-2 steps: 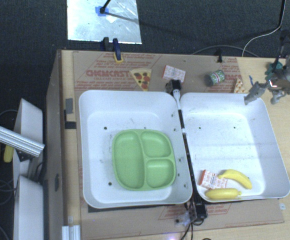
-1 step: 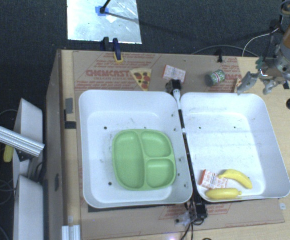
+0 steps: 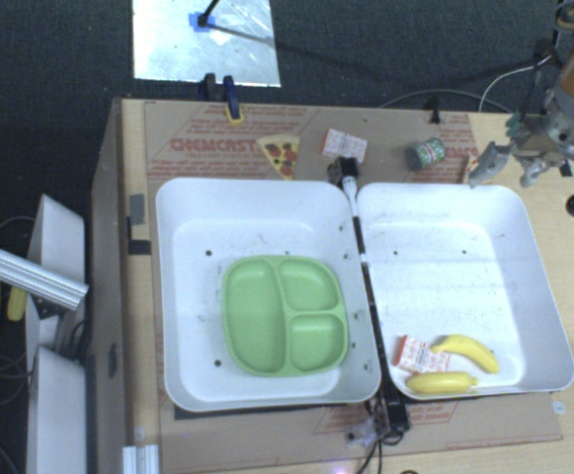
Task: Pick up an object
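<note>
Smooth curved banana [image 3: 469, 352] beside glossy green compartment plate [image 3: 285, 314].

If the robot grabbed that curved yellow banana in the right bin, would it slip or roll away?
The banana looks like smooth, glossy plastic, so it may slip between hard fingers. Its curved shape probably makes it rock or swivel rather than roll far. It seems small, likely light, and it lies close to a red-and-white packet, which a push might shift too.

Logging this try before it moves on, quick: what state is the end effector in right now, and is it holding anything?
End effector: open, holding nothing, above the far right corner of the right bin.
</note>
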Controlling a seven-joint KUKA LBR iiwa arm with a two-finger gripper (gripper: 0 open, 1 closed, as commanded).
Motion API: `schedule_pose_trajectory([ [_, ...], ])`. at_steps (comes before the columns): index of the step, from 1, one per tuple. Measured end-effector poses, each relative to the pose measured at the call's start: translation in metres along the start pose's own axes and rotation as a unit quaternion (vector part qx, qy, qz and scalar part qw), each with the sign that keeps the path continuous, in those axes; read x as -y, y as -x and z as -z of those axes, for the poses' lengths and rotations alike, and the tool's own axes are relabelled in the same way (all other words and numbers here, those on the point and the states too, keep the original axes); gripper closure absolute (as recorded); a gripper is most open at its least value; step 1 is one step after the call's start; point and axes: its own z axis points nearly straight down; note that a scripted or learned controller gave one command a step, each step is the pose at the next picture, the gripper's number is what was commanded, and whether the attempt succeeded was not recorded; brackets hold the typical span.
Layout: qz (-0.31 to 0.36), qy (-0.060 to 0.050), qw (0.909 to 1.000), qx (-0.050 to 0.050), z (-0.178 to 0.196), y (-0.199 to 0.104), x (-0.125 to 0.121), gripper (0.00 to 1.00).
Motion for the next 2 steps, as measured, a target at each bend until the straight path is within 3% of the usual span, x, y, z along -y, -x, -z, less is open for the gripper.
schedule_pose_trajectory([
  [2,0.0,0.0,1.0,0.0,0.0,0.0,0.0,0.0],
])
